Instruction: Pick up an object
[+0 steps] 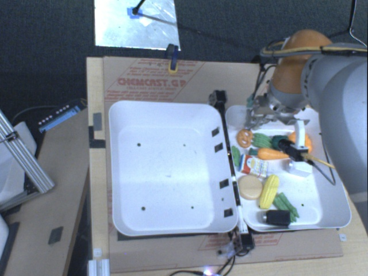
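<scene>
The right bin (330,209) holds several toy foods. An orange pretzel-like piece (245,137) lies by its left wall, with a green piece (262,140) and a carrot (272,153) beside it. Nearer the front are a tan round disc (249,187), a yellow corn cob (268,191), green beans (286,204) and a black block (278,217). My gripper (257,118) hangs over the back left part of this bin, just above the pretzel-like piece. The wrist hides its tips, and I see nothing held in it.
The left bin (167,165) sits beside the right one, with black clips (223,148) along the shared wall. A white block (299,168) and an orange piece (301,137) lie under the arm. Cardboard (149,79) lies under both bins, and a foil sheet (135,16) lies behind them.
</scene>
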### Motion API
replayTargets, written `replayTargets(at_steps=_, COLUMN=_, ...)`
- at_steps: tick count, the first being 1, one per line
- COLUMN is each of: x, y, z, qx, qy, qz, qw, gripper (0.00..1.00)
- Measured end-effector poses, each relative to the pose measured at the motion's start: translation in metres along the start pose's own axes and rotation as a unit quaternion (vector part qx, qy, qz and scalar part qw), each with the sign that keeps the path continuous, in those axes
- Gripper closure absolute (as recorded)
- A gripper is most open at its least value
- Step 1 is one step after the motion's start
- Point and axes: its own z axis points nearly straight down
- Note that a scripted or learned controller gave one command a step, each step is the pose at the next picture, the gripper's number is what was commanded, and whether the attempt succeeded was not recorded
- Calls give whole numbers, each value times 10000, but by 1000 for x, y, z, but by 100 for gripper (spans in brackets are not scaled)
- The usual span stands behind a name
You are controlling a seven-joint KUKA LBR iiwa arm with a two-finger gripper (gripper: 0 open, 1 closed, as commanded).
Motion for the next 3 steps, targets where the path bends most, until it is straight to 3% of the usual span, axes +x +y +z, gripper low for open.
replayTargets(at_steps=2, x=0, y=2, z=-22, qx=-28, qy=-4, qz=-21, qw=10000, gripper=100)
replayTargets(at_steps=3, x=-6, y=0, z=-125, qx=-3, qy=-4, qz=8, qw=10000, gripper=100)
